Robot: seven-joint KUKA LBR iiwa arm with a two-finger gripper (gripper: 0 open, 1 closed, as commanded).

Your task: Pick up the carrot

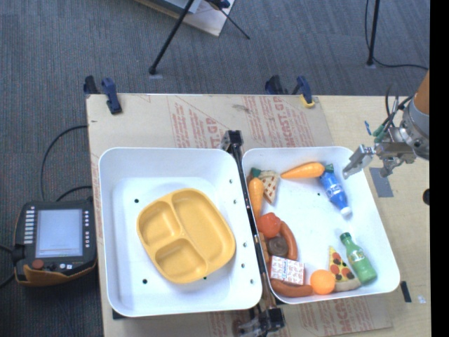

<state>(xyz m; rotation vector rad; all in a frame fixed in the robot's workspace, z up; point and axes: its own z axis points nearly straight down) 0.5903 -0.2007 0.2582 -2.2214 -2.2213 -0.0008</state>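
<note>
1 fixed camera looks down at a slant from above the desk (210, 114), far enough to take in both white bins (112, 188) and the floor beyond.

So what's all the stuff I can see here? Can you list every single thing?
Bins: 2, white, side by side on the bench; left, right.
Divided plate: 1, yellow, in the left bin.
Carrot: 1, orange, top of the right bin.
Blue bottle: 1, blue with white cap, right of the carrot.
Green bottle: 1, green, lower right of the right bin.
Pizza slice: 1, yellow and red, beside the green bottle.
Orange ball: 1, orange, bottom of the right bin.
Other toy food: a cluster, mostly red and orange, along the right bin's left side; too jumbled to count.
Clamps: blue, on the bench's far edge.
Control pendant: 1, grey and orange, on the floor at left.
Gripper: 1, grey, over the right bin's top right corner.
</note>
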